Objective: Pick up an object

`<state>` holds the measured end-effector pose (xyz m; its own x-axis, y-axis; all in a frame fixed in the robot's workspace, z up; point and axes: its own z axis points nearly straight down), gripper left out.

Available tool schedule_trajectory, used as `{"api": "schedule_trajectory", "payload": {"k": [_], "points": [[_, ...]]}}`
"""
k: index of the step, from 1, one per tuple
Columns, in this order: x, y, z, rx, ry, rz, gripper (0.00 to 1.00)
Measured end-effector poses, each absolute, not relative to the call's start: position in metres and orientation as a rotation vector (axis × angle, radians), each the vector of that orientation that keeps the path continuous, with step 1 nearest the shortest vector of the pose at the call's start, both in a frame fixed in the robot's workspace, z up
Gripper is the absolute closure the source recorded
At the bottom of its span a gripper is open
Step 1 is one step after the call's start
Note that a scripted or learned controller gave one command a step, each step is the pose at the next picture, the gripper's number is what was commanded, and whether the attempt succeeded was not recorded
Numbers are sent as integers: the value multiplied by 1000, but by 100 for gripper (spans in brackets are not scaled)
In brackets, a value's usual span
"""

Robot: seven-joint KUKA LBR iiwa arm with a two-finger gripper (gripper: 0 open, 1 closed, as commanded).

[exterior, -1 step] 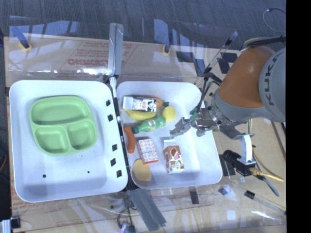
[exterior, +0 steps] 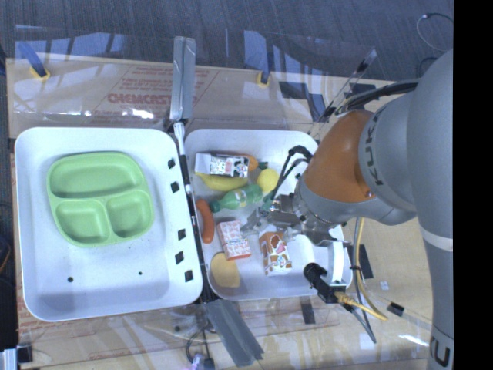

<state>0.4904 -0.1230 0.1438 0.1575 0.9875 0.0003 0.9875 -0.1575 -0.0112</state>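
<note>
The right bin (exterior: 231,141) holds several small items: a white carton (exterior: 223,164), a banana (exterior: 222,182), a yellow lemon (exterior: 267,179), a green bottle (exterior: 237,199), a red-orange sausage (exterior: 206,220), two snack packets (exterior: 234,240) (exterior: 275,253) and a tan round piece (exterior: 224,270). My gripper (exterior: 266,216) hangs low over the middle of this bin, between the green bottle and the right packet. Nothing shows between its fingers. The orange wrist band (exterior: 339,164) and grey arm cover the bin's right part.
The left bin (exterior: 38,284) holds a green divided plate (exterior: 100,199). A grey metal bar (exterior: 182,75) stands at the back between the bins. Black clips run along the divider (exterior: 185,230). Cables lie at the bench's right front.
</note>
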Motion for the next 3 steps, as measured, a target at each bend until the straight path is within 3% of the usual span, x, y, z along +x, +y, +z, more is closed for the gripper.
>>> {"api": "schedule_trajectory", "payload": {"k": [1,2,3], "points": [[476,-173,88,-2324,-2107,4,0],[477,-172,95,-2314,-2112,9,100],[477,-133,213,-2242,-2198,1,100]]}}
